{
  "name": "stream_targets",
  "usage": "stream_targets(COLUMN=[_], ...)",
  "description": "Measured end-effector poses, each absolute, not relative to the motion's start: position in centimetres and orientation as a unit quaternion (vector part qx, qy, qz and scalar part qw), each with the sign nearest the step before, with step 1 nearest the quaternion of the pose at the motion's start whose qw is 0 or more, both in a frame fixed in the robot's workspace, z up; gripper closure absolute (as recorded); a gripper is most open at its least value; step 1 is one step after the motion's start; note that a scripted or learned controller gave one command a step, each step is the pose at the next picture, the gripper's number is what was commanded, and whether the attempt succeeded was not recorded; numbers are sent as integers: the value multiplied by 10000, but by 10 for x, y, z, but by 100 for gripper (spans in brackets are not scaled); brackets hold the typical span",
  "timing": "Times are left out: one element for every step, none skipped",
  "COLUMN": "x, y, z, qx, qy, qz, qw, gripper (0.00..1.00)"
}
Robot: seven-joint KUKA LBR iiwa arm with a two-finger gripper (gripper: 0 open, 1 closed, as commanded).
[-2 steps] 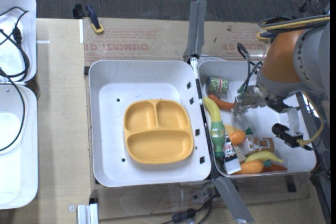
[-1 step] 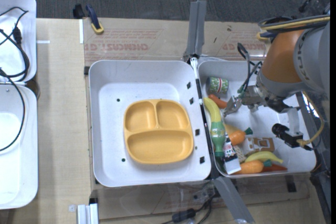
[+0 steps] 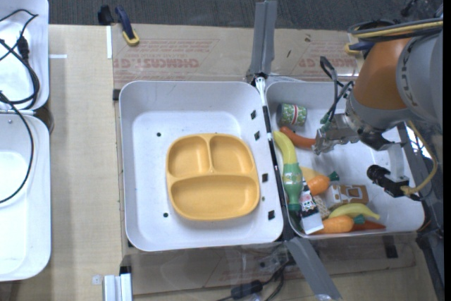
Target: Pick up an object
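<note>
Gripper (image 3: 325, 143) hung right over the carrot (image 3: 301, 139), mid-reach; couldn't tell the fingers' state. Next it needed lowering and closing.

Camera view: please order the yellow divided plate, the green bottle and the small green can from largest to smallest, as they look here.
1. yellow divided plate, clearly the largest.
2. green bottle, long and narrow.
3. small green can, the smallest.
</note>
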State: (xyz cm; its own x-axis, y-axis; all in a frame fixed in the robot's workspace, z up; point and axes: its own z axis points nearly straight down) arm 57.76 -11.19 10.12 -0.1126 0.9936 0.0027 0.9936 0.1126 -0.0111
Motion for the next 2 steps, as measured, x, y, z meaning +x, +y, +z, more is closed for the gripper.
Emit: stream_targets(x=[578, 655], y=[-112, -124], z=[101, 86], qx=[-6662, -6485], qy=[-7458, -7612], qz=[33, 56], qw=[47, 82], gripper=[0, 0])
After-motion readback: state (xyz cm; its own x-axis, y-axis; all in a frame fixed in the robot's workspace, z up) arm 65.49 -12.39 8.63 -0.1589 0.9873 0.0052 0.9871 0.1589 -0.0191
